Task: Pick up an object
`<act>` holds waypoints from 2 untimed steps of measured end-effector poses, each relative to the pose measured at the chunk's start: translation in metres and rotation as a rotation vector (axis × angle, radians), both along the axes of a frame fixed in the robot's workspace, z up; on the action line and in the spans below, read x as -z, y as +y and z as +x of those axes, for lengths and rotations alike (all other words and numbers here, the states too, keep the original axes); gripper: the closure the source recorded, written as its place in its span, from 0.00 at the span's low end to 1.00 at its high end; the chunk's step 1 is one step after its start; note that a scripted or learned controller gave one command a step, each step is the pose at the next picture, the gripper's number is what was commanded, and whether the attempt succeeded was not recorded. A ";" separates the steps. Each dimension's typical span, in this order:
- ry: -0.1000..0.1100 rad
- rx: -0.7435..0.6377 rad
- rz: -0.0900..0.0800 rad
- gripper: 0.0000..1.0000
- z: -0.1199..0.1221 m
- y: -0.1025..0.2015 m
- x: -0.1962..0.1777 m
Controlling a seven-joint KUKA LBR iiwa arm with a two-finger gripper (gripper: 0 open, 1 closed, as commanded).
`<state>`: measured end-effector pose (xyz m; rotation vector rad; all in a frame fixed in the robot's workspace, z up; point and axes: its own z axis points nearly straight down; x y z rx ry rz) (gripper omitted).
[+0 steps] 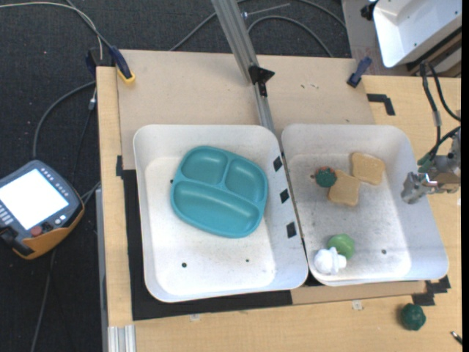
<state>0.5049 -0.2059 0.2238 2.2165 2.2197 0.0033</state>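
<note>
Pincer (419,188) sits at the right rim of the right bin (425,233), low over the edge, metal grey. Cannot tell its state, too small and blurred. Nothing visible in it. Arm barely in frame: dark cables and a bit of wrist come in from the right edge just above the pincer, which points left toward the bin.

Objects all lie left of the pincer, apart from it. Nearest is a tan bread slice (367,168), up and to the left of it, in the upper part of the right bin. A second tan slice (344,190) touches the first at its lower left corner. Just beside that one, on its left, a small dark green and red piece (325,176). Further down near the bin's front edge, a green ball (341,245) with a white lumpy toy (329,261) touching it at lower left.

Left bin (157,270) holds a teal divided plate (219,191), lying flat, well apart from the pincer. A dark green ball (412,316) lies on the bench (190,86) outside the bins, below the right bin's front corner. A metal pole (234,28) runs up from between the bins. A handheld screen unit (33,207) lies on the floor at far left.
</note>
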 end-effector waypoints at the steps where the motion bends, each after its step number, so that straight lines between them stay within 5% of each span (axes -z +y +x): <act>1: 0.005 -0.004 0.005 1.00 -0.004 0.052 -0.008; 2: 0.003 -0.005 0.004 1.00 0.004 0.110 -0.016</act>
